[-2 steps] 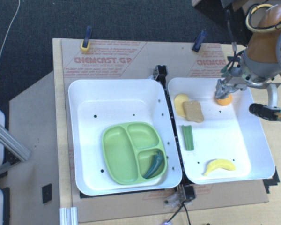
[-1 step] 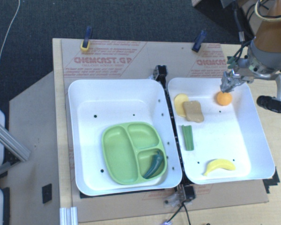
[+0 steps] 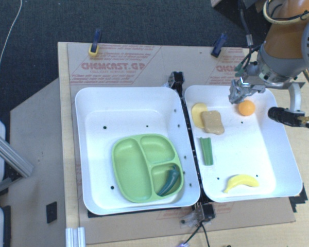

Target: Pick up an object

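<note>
**Gripper hanging over the right bin's far corner**

The arm (image 3: 288,30) is reaching in from the upper right of the frame, and its gripper (image 3: 240,94) is hovering over the upper part of the right bin (image 3: 278,153), just beside an orange ball (image 3: 246,108). Whether the jaws are spread or pressed together, I cannot tell from here. Left of the ball, a tan bread-like slab (image 3: 212,122) is lying partly over a yellow piece (image 3: 198,112). A green stick (image 3: 206,151) is sitting mid-bin, a banana (image 3: 241,182) near the lower edge. In the left bin (image 3: 92,138), a green divided plate (image 3: 139,163) is holding a dark teal pepper-shaped item (image 3: 169,181) in its lower right compartment.
</note>
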Tool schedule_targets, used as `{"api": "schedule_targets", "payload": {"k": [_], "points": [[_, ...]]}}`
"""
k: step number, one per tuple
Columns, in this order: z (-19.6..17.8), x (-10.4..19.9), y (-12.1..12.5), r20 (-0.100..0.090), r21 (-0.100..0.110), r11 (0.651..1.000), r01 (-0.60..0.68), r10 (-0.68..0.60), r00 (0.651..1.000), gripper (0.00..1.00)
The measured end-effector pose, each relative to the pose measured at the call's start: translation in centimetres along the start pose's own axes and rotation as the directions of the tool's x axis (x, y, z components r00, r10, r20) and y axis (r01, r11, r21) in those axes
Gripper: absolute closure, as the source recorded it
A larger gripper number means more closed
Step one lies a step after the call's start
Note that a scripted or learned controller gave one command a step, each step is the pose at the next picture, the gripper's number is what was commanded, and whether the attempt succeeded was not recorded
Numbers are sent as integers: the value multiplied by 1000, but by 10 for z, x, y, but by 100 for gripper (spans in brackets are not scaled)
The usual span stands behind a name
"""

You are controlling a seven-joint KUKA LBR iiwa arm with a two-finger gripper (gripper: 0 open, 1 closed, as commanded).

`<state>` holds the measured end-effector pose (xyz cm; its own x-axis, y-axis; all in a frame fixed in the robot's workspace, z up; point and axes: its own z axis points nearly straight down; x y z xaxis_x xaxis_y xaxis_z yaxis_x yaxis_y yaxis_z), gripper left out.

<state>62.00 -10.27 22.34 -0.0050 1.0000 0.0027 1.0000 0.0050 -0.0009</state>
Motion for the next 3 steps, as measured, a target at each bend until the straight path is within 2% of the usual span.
{"api": "schedule_targets", "payload": {"k": [3], "points": [[2,160,-15,1,3,1000,0,0,1000,100]]}}
